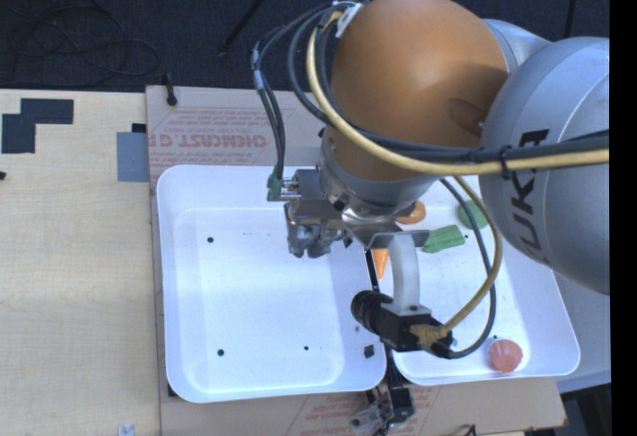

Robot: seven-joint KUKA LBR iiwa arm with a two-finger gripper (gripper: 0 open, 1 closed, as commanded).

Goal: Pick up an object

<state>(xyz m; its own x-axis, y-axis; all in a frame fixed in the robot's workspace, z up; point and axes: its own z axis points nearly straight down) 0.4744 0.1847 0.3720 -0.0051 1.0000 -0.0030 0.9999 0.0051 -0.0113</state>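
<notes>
Lying in the right bin (557,364) are the candidates for picking: a green block (444,240) near the bin's middle, a pink ball-like piece (506,355) close to the near right corner, and slivers of orange (379,262) and green (472,216) peeking out from beneath the arm. None of them sits visibly between fingers. The claw (317,237) hangs over the upper right part of the left bin (189,225), close to the shared wall, under the arm's large orange band (418,66). Whether it is spread or pressed together cannot be told from this angle, as the wrist body covers it.

Several things could spoil a pick from here. A descent at this spot would likely meet bare bin floor, since every visible object lies across the divider. Moving sideways at low height risks clipping the wall between the bins. The looping cables (468,310) and black fitting (383,317) trail low over the right bin and might sweep the small pieces aside. Both bins rest on the pale wooden worktop (70,275).
</notes>
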